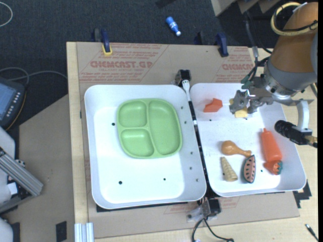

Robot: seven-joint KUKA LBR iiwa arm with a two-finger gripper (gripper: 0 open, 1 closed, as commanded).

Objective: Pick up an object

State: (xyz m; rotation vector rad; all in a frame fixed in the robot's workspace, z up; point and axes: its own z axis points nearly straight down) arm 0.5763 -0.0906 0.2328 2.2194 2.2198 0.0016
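My gripper (241,105) hangs over the back of the right bin (214,130), below the grey wrist and orange band. A small yellow object (242,114) peeks out right at its lower tip, partly hidden by it. An orange block (213,105) lies just to the left of the gripper. Toward the front of the bin lie a tan drumstick (233,147), a ridged cone (229,169) and a watermelon slice (249,169). A carrot (271,150) lies along the right side.
The left bin (101,135) holds a green divided plate (149,127). The ridge where the two bins meet runs just left of the orange block. A black part of the arm (290,131) juts over the right bin's right edge.
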